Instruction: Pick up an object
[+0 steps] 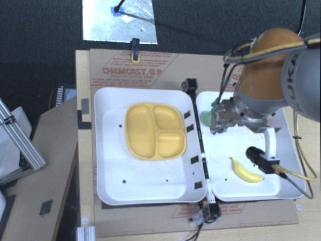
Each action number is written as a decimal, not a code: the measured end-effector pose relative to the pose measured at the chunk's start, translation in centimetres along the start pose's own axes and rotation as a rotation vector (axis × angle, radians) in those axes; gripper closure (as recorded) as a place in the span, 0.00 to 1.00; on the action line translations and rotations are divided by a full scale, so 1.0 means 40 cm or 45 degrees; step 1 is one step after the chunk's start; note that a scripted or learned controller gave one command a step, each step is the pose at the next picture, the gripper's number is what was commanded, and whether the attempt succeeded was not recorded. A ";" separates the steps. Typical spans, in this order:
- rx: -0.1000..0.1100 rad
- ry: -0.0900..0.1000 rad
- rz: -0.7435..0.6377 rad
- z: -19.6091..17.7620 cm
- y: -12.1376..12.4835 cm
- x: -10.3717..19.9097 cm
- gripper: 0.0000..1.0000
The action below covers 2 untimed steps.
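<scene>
My gripper (219, 123) reaches down into the upper left part of the right bin (225, 185), under the grey arm with its orange band. A green object (206, 117) lies just to the gripper's left, touching or very close to it, and the gripper hides part of it. A yellow banana (246, 172) rests near the bin's front, below and to the right of the gripper. In the left bin (115, 185) sits a yellow divided plate (154, 131).
A black fitting with a cable (261, 159) and a white bracket (271, 142) hang from the arm above the banana. A black divider with clips (196, 134) runs between the two bins. Cardboard lies under both bins, with a shiny metal sheet (119, 14) behind.
</scene>
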<state>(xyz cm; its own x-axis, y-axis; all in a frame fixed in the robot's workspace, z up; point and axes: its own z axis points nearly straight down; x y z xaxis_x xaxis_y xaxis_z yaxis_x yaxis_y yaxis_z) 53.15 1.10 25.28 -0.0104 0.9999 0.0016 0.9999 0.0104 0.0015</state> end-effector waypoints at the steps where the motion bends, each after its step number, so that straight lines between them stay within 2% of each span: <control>1: 0.001 0.000 0.001 0.001 -0.030 0.112 1.00; 2: 0.001 0.001 0.000 0.000 -0.041 0.250 1.00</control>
